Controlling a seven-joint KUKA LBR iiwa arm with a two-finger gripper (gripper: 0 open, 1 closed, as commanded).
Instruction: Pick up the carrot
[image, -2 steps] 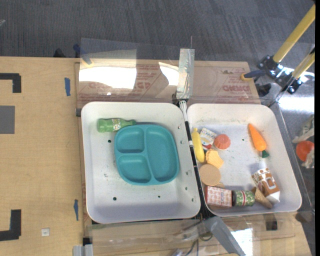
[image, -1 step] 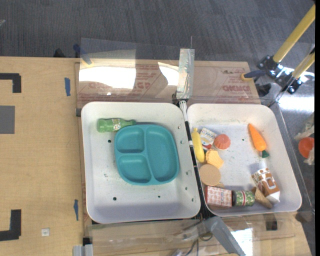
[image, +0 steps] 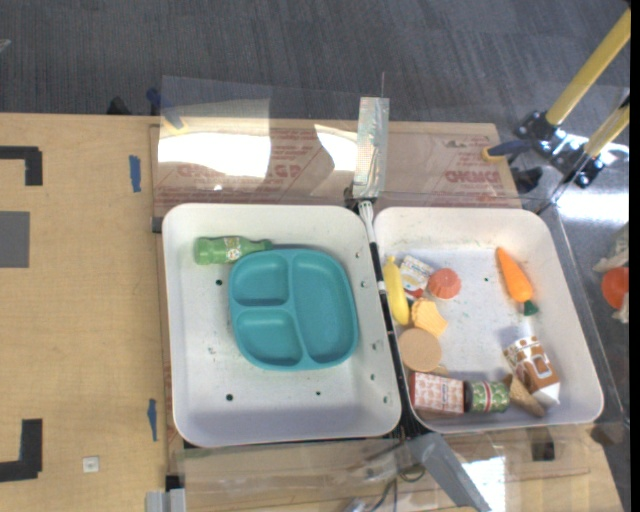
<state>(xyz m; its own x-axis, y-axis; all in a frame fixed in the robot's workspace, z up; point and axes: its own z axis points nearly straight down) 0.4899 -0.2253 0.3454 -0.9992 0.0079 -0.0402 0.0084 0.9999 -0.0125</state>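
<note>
Camera view: carrot (image: 515, 275) in right bin (image: 575, 300), labels unreadable.

Both white bins, the left bin (image: 190, 330) and the right bin (image: 575, 330), look like smooth, faintly glossy plastic, and the teal divided plate (image: 295, 305) has a smooth matt plastic look. The carrot (image: 515, 275) looks like smooth orange plastic, while the bench (image: 80, 320) has a matt, wood-like brown surface. Behind the bins, a clear sheet (image: 260, 150) catches a bright glare.
</note>
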